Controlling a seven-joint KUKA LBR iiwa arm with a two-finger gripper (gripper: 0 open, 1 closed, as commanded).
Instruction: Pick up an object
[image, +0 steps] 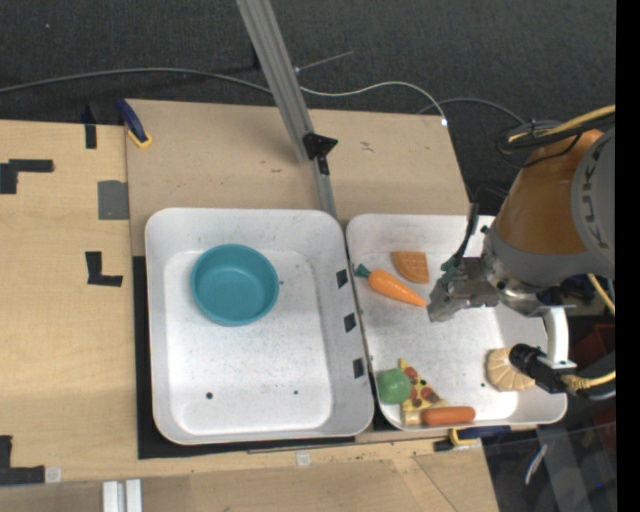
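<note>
While the grey tool (447, 296) hangs low over the right white bin (450, 345), just beside the orange toy carrot (392, 287), I cannot tell its opening.

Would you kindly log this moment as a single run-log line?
tool: low in right bin, just right of carrot | grasp: none visible | left bin: teal bowl | status: pick not done
</note>
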